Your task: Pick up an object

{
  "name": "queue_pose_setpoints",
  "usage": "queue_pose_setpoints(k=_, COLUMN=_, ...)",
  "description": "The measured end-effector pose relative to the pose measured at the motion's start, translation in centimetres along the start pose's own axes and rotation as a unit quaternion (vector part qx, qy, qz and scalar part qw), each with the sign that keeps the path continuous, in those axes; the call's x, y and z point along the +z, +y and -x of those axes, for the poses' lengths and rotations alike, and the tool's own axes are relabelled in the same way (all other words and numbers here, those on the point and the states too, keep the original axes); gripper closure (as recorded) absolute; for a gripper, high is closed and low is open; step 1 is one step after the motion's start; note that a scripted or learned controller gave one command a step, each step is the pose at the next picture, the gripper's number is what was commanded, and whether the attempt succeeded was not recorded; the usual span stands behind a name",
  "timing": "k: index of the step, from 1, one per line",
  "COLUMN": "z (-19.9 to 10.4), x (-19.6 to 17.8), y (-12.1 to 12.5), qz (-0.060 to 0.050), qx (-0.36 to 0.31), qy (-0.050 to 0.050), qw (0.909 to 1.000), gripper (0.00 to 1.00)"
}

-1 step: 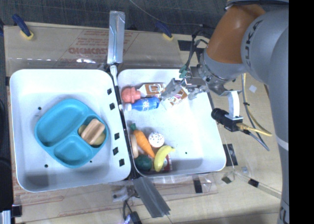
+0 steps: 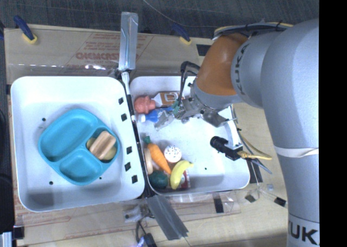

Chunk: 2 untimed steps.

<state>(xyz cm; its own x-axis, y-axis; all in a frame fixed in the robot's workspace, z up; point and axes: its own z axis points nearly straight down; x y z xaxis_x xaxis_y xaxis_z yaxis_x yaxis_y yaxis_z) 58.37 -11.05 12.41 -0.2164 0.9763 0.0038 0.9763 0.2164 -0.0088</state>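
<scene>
**Bins:** two, white, side by side on the counter (image 2: 65,45).

**Right bin** (image 2: 238,178), contents:
- one pink toy (image 2: 142,103), far-left corner
- one blue piece (image 2: 152,115), touching the pink toy on its near side
- one small carton (image 2: 167,98), just right of the pink toy
- one carrot (image 2: 159,157), one speckled white ball (image 2: 172,154), one banana (image 2: 179,172) and one green piece (image 2: 159,180), clustered near-left

**Left bin** (image 2: 32,186), contents:
- one blue divided plate (image 2: 65,137)
- one tan roll (image 2: 103,145), in the plate's right well

**Hand** (image 2: 169,116): one, low over the far-left part of the right bin, just beside the blue piece and carton. Whether it is released or clenched cannot be told. Nothing is seen held.

**Likely pick:** the blue piece, nearest the hand.
- Handling: judged light, hard and smooth, so liable to slip. It is partly hidden and its shape is unclear.
- Hold: the pink toy and bin wall crowd it, so take it across its narrow width from the freer right side.

**Alternates:**
- Carrot: stiff and tapered. Take it at the thick middle, not the tip.
- Banana: curved and resting on other pieces, so it may roll.
</scene>
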Motion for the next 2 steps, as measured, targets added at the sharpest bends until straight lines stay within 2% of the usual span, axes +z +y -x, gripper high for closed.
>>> queue_pose_setpoints(k=1, z=2.3, x=1.8, y=3.2, qz=0.001, qx=-0.191, qy=-0.002, qw=0.9815, gripper=0.0)
queue_pose_setpoints(k=2, z=2.8, x=0.4, y=5.8, qz=-0.019, qx=-0.278, qy=-0.001, qw=0.9605, gripper=0.0)
